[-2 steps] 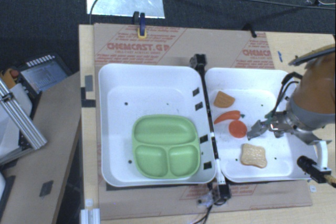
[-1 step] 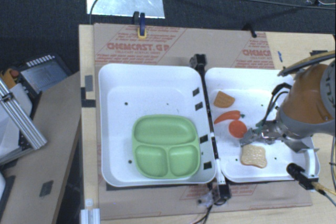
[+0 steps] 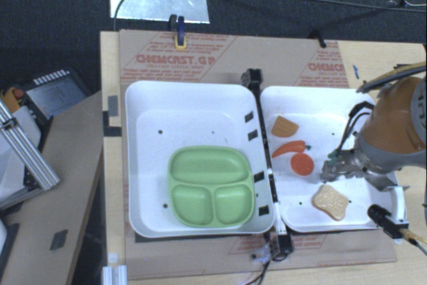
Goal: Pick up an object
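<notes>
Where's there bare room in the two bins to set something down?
Left bin: bare floor behind the green tray and along its left wall. Right bin: bare along its back wall. Crowded around the tomato, chili, toast and gripper.

You see two white bins: the left bin point(image 3: 143, 117) holds a pale green divided tray point(image 3: 210, 185). In the right bin point(image 3: 333, 107): an orange wedge point(image 3: 285, 125), a red-orange pepper point(image 3: 289, 148), a red tomato point(image 3: 302, 165), and tan toast point(image 3: 331, 201). The bench board point(image 3: 220, 57) is tan with red lettering.
</notes>
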You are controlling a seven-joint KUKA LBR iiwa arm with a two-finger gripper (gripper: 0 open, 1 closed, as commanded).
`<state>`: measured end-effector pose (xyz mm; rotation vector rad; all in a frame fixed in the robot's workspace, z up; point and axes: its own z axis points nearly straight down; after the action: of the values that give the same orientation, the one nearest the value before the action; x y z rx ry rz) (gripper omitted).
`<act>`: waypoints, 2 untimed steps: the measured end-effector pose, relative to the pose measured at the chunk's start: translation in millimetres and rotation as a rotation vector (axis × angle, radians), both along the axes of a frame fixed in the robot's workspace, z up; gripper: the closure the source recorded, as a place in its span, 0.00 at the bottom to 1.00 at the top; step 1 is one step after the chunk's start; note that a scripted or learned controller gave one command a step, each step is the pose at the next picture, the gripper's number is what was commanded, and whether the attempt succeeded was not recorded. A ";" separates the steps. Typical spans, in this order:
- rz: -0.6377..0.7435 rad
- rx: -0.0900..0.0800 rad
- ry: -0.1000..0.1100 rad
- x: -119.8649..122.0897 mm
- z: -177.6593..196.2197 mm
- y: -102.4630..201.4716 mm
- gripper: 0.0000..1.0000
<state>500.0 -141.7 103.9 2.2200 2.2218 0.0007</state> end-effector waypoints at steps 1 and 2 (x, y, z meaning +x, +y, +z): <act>0.003 -0.001 -0.005 6.1 44.4 2.8 1.00; 0.003 -0.001 -0.004 2.9 88.7 5.7 1.00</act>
<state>503.0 -135.9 192.6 2.2143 2.2226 0.0040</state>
